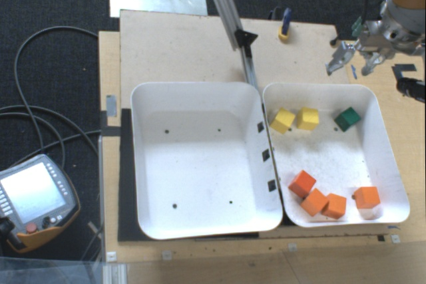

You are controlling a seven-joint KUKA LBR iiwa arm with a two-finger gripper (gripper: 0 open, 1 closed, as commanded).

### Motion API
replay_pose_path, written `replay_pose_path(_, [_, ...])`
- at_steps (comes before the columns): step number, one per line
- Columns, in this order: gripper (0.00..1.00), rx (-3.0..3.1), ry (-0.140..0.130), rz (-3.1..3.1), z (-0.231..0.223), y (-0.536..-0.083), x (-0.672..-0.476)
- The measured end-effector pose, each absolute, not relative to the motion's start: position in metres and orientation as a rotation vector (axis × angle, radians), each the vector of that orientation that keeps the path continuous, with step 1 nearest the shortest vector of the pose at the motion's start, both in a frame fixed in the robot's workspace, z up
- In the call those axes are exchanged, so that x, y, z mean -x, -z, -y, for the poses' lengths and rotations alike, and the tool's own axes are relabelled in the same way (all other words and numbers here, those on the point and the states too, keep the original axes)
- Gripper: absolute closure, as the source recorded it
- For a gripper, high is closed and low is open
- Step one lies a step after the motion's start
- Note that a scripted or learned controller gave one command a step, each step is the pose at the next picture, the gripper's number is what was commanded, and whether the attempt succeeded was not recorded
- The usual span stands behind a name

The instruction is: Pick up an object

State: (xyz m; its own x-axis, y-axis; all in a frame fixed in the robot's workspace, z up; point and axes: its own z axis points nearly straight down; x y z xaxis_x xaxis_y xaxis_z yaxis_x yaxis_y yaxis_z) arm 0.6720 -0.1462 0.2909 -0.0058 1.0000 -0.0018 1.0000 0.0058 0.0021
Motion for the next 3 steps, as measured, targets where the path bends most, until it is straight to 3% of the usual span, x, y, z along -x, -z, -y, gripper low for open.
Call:
replay_pose_path(1, [0.00,-2.221,0.005,-2.227,0.148,-0.175,-0.668])
replay_pose_path(2, [0.00,-2.216,-0.003,-2.220,0.165,-0.200,-0.672])
replay_pose_path(3, [0.00,-2.215,0.000,-2.234,0.108,-0.101,-0.686])
